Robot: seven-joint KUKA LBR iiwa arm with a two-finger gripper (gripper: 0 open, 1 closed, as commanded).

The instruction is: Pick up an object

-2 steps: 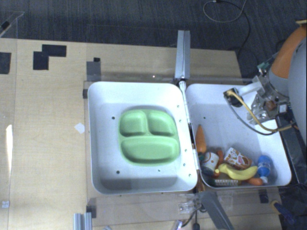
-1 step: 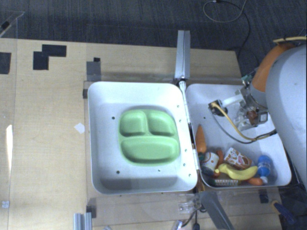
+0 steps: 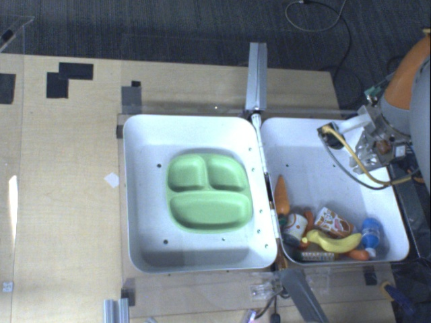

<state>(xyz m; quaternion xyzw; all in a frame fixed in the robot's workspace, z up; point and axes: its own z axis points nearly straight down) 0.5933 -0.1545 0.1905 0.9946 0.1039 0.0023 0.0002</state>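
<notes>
**Inspector A:** Camera view, status of the pick?

**Inspector B:** Not begun, in my judgement. The gripper (image 3: 376, 147) hangs over the far right edge of the right bin (image 3: 296, 147), nothing visible between its parts. Jaw state: cannot tell; cabling obscures it.

**A:** Candidate objects?

**B:** Piled in that bin's near corner: a banana (image 3: 335, 242), a carrot (image 3: 281, 195) by the divider, a blue item (image 3: 371, 233), others unclear. All well apart from the gripper, nearer the camera.

**A:** Left bin (image 3: 145, 180)?

**B:** Holds a green divided tray (image 3: 209, 190).

**A:** Outstanding?

**B:** Approach, descent, closure, lift.
</notes>
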